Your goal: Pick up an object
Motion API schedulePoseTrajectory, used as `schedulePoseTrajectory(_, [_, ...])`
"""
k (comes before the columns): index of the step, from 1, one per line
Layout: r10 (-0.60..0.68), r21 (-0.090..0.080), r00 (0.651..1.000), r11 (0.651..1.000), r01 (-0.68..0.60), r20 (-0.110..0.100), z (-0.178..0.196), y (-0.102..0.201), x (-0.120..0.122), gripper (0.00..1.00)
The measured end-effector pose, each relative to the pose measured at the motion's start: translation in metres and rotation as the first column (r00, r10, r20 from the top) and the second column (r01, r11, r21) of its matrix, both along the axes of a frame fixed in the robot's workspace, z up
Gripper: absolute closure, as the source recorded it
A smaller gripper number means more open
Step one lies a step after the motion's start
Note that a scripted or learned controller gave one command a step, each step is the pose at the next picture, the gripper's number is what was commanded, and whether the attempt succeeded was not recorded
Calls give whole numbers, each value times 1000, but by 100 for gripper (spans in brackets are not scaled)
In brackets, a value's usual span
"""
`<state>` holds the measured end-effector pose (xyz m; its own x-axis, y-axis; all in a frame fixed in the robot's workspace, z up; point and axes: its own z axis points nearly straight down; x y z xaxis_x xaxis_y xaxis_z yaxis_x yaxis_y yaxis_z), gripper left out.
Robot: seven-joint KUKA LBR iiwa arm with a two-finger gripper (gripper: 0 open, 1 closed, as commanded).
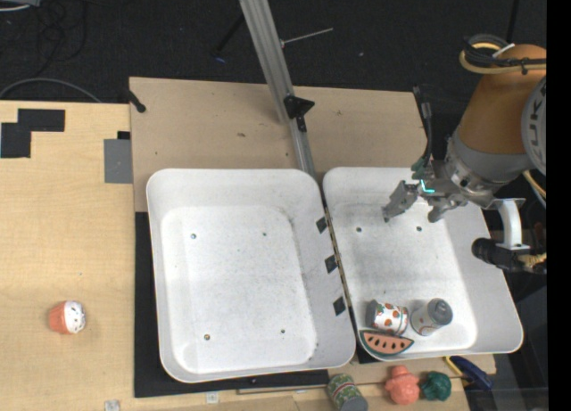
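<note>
My gripper (416, 211) hangs over the upper part of the right bin (401, 258), its two fingers spread apart and nothing between them. At that bin's near edge lie three small things close together: a white cup with red spots (388, 317), a grey round can (434, 314) and a watermelon slice toy (386, 344). They are well below the gripper in the view, and it touches none of them.
The left bin (178, 195) sits beside the right one. An aluminium rail (272, 53) slants down to the bins' shared corner. An orange and white ball (66, 317) rests on the bench at left. A green can (343, 391), a red toy (401, 385) and a green toy (435, 386) lie outside the bins at the front.
</note>
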<state>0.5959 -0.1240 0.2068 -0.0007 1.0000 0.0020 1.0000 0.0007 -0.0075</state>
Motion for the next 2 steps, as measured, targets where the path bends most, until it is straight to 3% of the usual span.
schedulePoseTrajectory(1, [-1,-1,1000,1000,1,5,2,-1,1,0])
schedulePoseTrajectory(2, [-1,0,1000,1000,1,-1,-43,1,-6,0])
